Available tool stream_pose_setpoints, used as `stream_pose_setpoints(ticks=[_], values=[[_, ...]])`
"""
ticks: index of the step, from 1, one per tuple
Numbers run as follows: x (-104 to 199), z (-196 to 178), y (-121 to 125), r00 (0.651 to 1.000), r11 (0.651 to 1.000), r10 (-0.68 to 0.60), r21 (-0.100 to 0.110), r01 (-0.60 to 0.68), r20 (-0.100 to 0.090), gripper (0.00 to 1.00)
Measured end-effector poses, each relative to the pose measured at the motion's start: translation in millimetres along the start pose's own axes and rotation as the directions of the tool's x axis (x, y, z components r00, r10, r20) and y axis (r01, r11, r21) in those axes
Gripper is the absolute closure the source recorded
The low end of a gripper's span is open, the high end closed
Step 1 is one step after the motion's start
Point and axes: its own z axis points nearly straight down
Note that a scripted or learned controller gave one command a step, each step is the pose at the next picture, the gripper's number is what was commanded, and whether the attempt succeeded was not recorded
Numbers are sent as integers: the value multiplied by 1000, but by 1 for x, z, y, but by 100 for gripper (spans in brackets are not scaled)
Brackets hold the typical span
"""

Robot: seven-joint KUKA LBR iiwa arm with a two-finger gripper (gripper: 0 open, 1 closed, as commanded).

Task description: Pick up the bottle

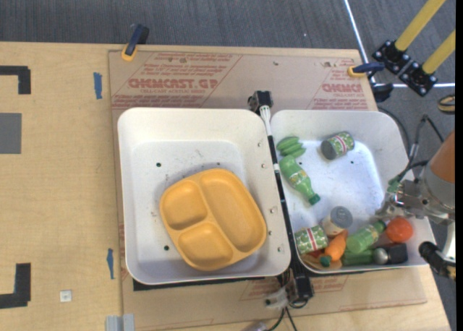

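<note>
A small green bottle [299, 178] lies on its side in the right bin [359, 175], near the bin's left wall, cap pointing to the lower right. A second green bottle [363, 240] lies among the clutter at the bin's front right. My gripper [396, 203] hangs over the right edge of this bin, just above and right of that second bottle, and far to the right of the first one. Nothing shows between its fingers.
The right bin also holds a green pod [290, 145], a green-labelled can [338, 144], a grey cap [341, 216], a red and green can [311, 238], a carrot [335, 247] and a red ball [398, 230]. A yellow divided plate [211, 218] sits in the left bin [145, 149].
</note>
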Motion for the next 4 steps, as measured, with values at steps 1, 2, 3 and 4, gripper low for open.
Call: stream_pose_setpoints(ticks=[1,2,3,4], values=[[6,0,-3,843,843,-537,0,537,14,100],[13,-1,-4,575,575,-818,3,818,14,100],[-3,0,2,250,250,-968,0,968,10,100],[1,0,17,614,614,-790,8,790,-5,100]])
